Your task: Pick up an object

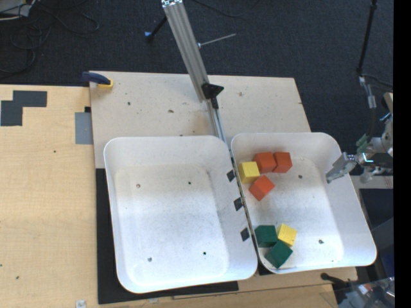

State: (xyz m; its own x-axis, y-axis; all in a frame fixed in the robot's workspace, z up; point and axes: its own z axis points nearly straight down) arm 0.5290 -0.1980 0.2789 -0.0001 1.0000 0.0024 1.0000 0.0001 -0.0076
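While nothing is yet held, the task is judged to be at its approach stage: the gripper (338, 169) is seen at the right rim of the right bin (347, 236), its grey fingers parted, nothing between them, and well apart from every block. All the candidates lie in that bin, toward its left wall. In the upper group, a yellow cube (249, 170) is set touching one orange cube (264, 162), a second orange cube (282, 161) is pressed against the first, and a third orange cube (261, 187) lies just below them, turned at an angle. In the lower group, two green cubes (266, 235) (279, 255) and a second yellow cube (287, 234) are bunched close together. The next move is judged to call for travel leftward across the bin floor and a descent over a single block. The third orange cube appears to have the most open room around its sides; the others are crowded by neighbours or by the bin wall. The left bin (122, 153) is not needed.
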